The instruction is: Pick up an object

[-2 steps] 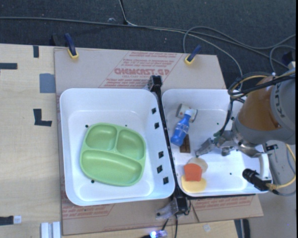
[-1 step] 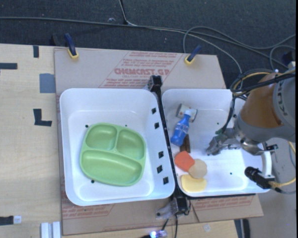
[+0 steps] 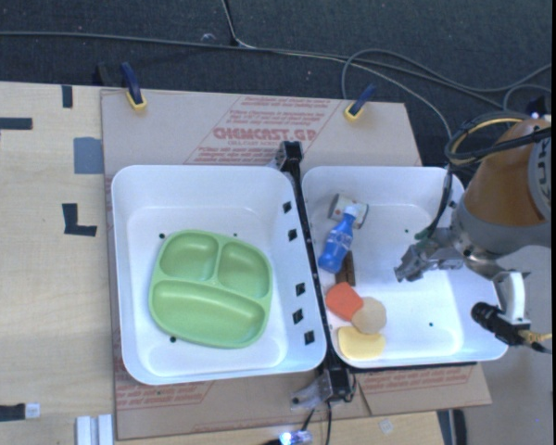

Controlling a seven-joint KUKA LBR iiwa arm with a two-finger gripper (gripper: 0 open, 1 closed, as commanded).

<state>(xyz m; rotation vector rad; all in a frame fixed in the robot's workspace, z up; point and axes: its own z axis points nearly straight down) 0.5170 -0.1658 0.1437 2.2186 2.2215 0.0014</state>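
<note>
End effector (image 3: 413, 265) over right bin (image 3: 417, 341), blue bottle (image 3: 338, 241) apart

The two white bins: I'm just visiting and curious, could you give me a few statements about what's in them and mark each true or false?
1. The green divided plate lies in the left bin. True.
2. The blue bottle lies in the left bin. False: it lies in the right bin, near the divider.
3. The gripper is over the right bin. True.
4. The gripper holds the orange block. False: the block lies apart from it, near the divider.
5. A yellow object lies in the right bin's near corner. True.
</note>
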